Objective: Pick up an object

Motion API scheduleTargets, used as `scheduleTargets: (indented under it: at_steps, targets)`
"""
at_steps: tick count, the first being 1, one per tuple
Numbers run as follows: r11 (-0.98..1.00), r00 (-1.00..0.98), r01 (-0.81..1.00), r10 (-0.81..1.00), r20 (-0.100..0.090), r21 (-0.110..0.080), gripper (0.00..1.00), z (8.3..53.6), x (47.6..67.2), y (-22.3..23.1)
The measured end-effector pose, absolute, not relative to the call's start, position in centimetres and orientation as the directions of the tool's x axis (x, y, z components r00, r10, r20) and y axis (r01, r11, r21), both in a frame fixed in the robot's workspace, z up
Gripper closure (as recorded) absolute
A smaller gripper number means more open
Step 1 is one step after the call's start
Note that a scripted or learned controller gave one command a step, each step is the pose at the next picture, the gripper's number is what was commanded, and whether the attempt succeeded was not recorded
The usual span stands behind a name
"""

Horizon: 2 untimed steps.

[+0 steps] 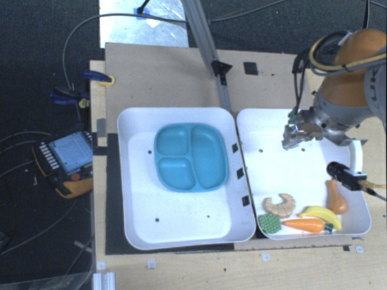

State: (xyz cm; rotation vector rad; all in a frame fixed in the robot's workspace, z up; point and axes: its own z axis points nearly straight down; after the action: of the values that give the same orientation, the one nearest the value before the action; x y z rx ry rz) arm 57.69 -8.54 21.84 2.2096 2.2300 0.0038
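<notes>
Approach step. The gripper [294, 139] hangs above the right bin [266, 162] near its far edge, nothing visibly held; jaw state cannot be told. Carrot [303, 225], banana [320, 214] and pastry [279, 205] lie at the near edge. Next: travel nearward, descend.

Dark carpet floor [36, 17] all around. Brown bench board [163, 77] in the middle. Shiny plate [142, 14] far back. Clamps [78, 92] and black cables [24, 162] at left.
</notes>
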Motion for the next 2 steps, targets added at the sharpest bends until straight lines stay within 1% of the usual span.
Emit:
scheduleTargets:
  at_steps: [1, 2]
  targets:
    - [0.01, -0.01, 1.0, 1.0, 0.001, 0.003, 1.0, 21.0, 58.9, -3.7]
    - [0.011, -0.011, 1.0, 1.0, 0.002, 0.002, 1.0, 21.6, 59.4, 1.7]
